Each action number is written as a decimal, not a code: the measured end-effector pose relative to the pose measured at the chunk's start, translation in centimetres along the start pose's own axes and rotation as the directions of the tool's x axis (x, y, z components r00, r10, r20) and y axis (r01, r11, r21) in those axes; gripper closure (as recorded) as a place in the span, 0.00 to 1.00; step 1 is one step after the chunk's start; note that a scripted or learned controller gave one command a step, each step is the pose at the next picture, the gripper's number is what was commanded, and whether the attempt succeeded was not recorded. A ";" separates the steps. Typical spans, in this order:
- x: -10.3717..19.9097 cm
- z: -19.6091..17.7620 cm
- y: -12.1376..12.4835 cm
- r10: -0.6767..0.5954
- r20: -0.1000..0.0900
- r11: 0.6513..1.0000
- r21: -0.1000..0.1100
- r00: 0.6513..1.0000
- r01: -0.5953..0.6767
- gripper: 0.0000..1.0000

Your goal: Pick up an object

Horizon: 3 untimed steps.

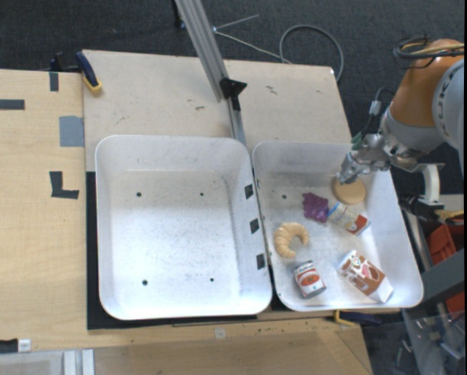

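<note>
you're at the reach-and-grasp step: the gripper point(351, 173) sits low in the right bin point(402, 233), near its far right edge, directly over a round tan object point(351, 191) — a smooth, bun-like disc. whether the jaws are released or clenched you cannot tell from here. your next move probably calls for a steady lift to check that anything comes up. other candidates lie nearer the bin's middle and front: a crinkled purple piece point(315, 207), a curved matte croissant point(290, 239), a glossy red-labelled can point(308, 279), a boxy carton point(364, 276) and a small bottle point(348, 218) — all on the tabletop's right side.
</note>
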<state>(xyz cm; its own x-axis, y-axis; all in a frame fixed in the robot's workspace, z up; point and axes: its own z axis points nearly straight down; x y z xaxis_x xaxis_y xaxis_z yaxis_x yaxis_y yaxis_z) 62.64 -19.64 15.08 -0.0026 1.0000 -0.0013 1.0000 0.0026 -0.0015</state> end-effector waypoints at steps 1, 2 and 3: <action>0.8 -5.7 -0.4 0.000 0.000 1.000 -0.006 1.000 0.000 1.00; 0.9 -6.8 -0.4 0.001 -0.001 1.000 -0.002 1.000 -0.001 1.00; 5.1 -7.4 -2.1 -0.002 -0.003 1.000 0.001 1.000 0.002 1.00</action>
<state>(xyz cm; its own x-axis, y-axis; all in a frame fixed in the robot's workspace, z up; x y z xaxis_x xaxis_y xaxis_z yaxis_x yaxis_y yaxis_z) 60.51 -14.53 22.45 -0.0041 1.0000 0.0014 1.0000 0.0042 -0.0022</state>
